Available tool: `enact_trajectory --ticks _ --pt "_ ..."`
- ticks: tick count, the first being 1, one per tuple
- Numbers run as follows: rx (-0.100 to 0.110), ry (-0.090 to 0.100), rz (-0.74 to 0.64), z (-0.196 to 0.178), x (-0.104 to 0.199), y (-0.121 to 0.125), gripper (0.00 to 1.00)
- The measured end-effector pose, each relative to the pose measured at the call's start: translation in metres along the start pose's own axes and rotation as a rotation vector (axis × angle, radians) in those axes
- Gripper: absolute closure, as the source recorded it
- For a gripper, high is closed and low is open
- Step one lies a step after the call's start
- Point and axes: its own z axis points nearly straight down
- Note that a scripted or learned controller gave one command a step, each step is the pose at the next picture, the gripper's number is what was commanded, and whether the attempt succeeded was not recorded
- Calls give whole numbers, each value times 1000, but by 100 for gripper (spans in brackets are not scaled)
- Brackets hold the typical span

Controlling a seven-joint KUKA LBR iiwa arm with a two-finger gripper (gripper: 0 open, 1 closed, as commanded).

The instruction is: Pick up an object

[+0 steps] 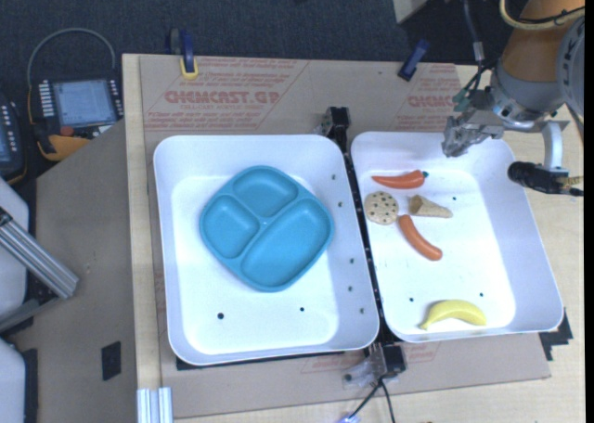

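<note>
two shallow white bins are sitting side by side on the bench (pixel 148 226), which is covered with brown printed cardboard. the left bin (pixel 181 310) is holding a blue divided plate (pixel 266 226), lying flat near its middle, with three compartments facing up. the right bin (pixel 524 291) is holding the small food items. a round cookie (pixel 380 207) is lying just beside the bin's left wall, and a red-orange chili pepper (pixel 397 179) is lying above it, stretched sideways toward the far end of the bin. a tan cone-shaped piece (pixel 430 207) is resting to the right of the cookie, and a hot dog sausage (pixel 419 237) is lying at a slant just below both of them, near the cookie and the cone. a yellow banana (pixel 453 314) is lying well apart from the rest, near the front wall of the right bin. the gripper (pixel 457 143) is hanging over the far right corner of this bin, near its back rim, above and to the right of the chili pepper and apart from all the items. nothing is showing between its fingers, though whether they are apart or together is too small and blurred to tell. the grey arm with its orange band (pixel 543 36) is reaching in from the upper right.
</note>
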Motion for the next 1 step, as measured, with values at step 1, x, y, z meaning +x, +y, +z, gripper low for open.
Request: enact_trajectory --ticks 1 --pt "0 0 2 -53 -3 -8 100"
